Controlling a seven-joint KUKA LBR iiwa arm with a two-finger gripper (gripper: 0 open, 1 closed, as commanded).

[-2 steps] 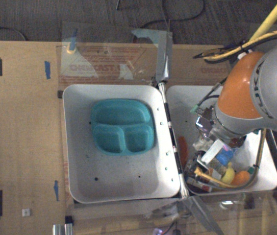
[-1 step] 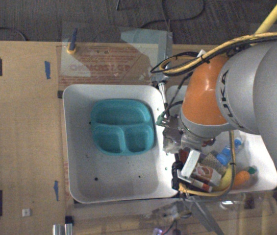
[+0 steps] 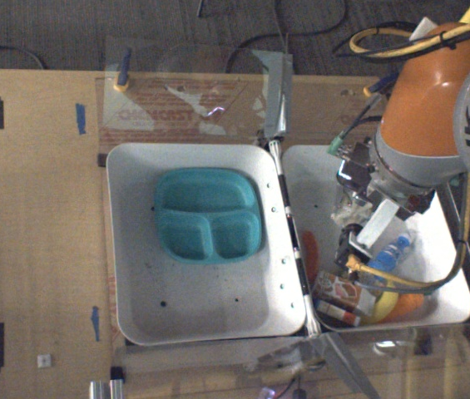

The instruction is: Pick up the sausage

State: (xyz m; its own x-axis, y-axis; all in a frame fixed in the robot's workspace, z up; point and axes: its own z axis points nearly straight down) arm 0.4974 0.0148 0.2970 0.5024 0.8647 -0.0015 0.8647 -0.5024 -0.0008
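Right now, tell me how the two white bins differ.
The left bin holds a single item, a teal divided plate, lying flat near its middle; the right bin holds a jumble of small things, among them a red sausage along its left wall and a blue bottle. The left bin sits in plain sight; the arm covers much of the right bin. Both are shallow, white and side by side.

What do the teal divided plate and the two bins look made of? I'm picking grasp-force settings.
Teal divided plate: looks like moulded plastic, matte, with soft rounded ridges and even colour. Left bin and right bin: probably thin formed plastic, smooth and slightly glossy, with rounded corners and rolled rims; painted metal can't be ruled out.
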